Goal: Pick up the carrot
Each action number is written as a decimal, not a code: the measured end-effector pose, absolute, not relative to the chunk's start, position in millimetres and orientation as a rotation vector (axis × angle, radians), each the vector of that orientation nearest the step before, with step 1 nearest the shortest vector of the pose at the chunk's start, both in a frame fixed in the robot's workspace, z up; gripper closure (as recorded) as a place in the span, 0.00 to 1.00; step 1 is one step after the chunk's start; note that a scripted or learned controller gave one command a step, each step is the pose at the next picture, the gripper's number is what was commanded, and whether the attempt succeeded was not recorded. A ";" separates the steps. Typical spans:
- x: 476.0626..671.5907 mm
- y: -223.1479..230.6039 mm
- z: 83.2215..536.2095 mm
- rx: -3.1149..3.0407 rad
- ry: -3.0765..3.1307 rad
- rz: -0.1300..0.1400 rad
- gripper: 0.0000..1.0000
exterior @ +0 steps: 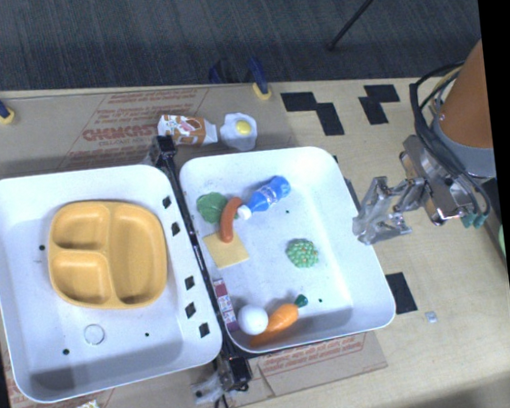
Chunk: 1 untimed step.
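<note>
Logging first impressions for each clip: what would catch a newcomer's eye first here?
Probably the big yellow divided plate in the left bin. Next, the scatter of toy food in the right bin, with the carrot at its near edge beside a white egg. The gripper hangs just outside that bin's right rim.

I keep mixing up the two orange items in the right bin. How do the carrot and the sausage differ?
The carrot lies at the bin's near edge beside a white egg; the sausage lies farther back, against a green leafy piece. The carrot tapers and has a green tip; the sausage is rounded and darker. Both are small, elongated and lying tilted.
</note>
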State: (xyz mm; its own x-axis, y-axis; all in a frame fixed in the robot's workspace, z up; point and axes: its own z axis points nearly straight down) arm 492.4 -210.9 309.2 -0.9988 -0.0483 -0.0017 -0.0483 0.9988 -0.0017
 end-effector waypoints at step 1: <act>479.8 -211.1 364.6 -0.197 3.133 -0.004 1.00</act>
